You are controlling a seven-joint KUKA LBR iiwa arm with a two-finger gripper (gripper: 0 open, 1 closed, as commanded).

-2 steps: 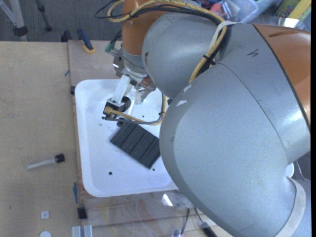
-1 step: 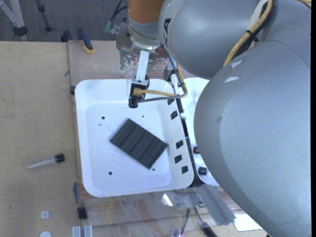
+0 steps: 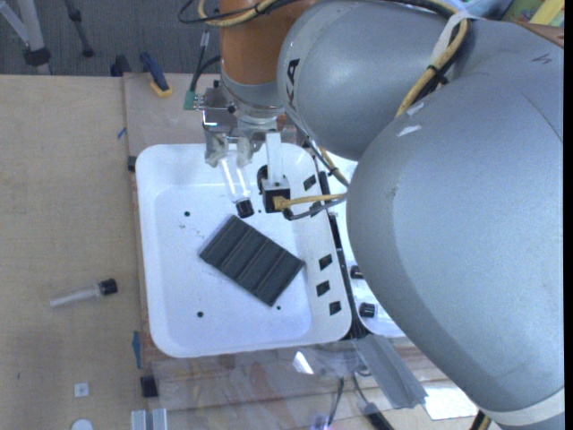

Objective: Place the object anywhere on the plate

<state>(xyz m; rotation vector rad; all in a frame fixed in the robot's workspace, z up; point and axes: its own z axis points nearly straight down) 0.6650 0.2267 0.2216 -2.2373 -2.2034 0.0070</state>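
The dark grey ribbed flat slab (image 3: pixel 251 260) lies in the middle of the left shallow white bin (image 3: pixel 170 321), looking stiff, light and thin, best pinched across its short sides, while the jaws hang open and empty just beyond its far end.

The grey arm (image 3: pixel 430 168) sweeps in from the right, big in the foreground, its orange band (image 3: pixel 255 25) sitting above the wrist. The gripper (image 3: pixel 255 200) hangs over the far end of the left white bin (image 3: pixel 161 267), fingers (image 3: pixel 235 182) spread, nothing between them. Just below the fingertips lies a dark ribbed rectangular plate (image 3: pixel 251 260), flat on the bin floor and turned at a slant. Out on the tan bench (image 3: pixel 63 195), well apart to the left, rests a small clear tube with a black cap (image 3: pixel 83 294).
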